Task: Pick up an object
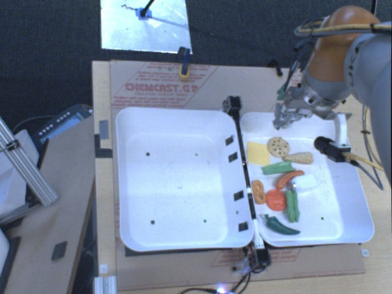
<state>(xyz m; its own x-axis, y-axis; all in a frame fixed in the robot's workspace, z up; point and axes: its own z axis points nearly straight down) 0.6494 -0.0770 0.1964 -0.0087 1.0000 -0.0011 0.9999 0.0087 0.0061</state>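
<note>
green bean (277, 167) long axis left-right, gripper (283, 120) above

Claw (283, 122): dull grey metal. Arm (343, 41) above it: matt grey casing, glossy orange band. Right bin (352, 192) below the claw and left bin (177, 176) to its left: smooth white plastic, slight sheen. Toy foods (278, 188) below the claw: smooth plastic. Counter (159, 84): matt brown cardboard, printed red.

The pincer (283, 122) hangs over the right bin's (352, 222) far edge, seemingly above the cookie (278, 146).
</note>
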